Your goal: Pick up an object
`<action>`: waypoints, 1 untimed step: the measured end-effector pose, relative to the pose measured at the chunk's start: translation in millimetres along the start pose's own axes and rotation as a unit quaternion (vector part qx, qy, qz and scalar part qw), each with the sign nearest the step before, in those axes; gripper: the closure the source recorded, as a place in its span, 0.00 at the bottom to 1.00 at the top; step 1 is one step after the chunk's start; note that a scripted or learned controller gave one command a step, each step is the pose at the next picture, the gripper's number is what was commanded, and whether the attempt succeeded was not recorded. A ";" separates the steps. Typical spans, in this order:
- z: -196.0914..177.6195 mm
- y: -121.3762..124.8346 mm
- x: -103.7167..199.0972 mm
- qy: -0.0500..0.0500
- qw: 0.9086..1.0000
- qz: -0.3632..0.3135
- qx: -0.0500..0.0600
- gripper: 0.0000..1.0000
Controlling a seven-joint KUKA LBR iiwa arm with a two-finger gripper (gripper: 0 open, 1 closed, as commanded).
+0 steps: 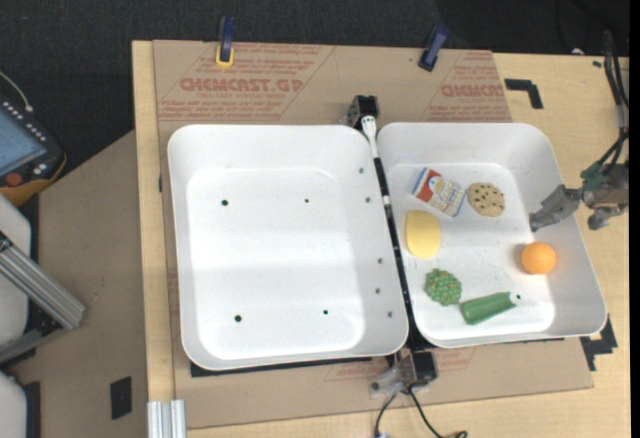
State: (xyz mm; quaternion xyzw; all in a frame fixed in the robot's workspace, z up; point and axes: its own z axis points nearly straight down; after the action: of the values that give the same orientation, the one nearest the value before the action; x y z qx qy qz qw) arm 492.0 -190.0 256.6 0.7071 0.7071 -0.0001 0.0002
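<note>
Grey metal marks our hand [556, 206] at the right rim of the right bin [530, 141], where it juts in from the bench edge; we cannot tell how it is set, and we see nothing gripped in it. Just below and slightly left of it lies an orange ball [539, 258], near the bin's right wall and apart from the hand. To the hand's left rests a round brown cookie [486, 198] with dark specks, and just beside that a small white carton [437, 191] with red and blue print, tilted on its side. Below the carton lies a pale yellow lemon-like piece [423, 234], close to the bin's left wall. Further down we see a bumpy green broccoli-like piece [442, 286], and just beside it a long green piece [488, 307] with a white tip, lying slantwise toward the bin's lower edge. All six things lie apart from the hand. The left bin [200, 151] touches the right one along a dark seam in the middle. Both bins rest on a brown cardboard sheet [300, 76] with red lettering, held at its far edge by a yellow-and-blue clamp [226, 44] and a blue clamp [434, 47], on the pale wooden bench [600, 116].
</note>
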 end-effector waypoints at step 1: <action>-10.6 0.7 -0.1 -0.001 1.000 0.000 -0.002 1.00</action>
State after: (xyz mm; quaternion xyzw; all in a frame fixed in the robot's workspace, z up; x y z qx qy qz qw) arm 492.7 -190.2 267.2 0.7068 0.7074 0.0005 0.0018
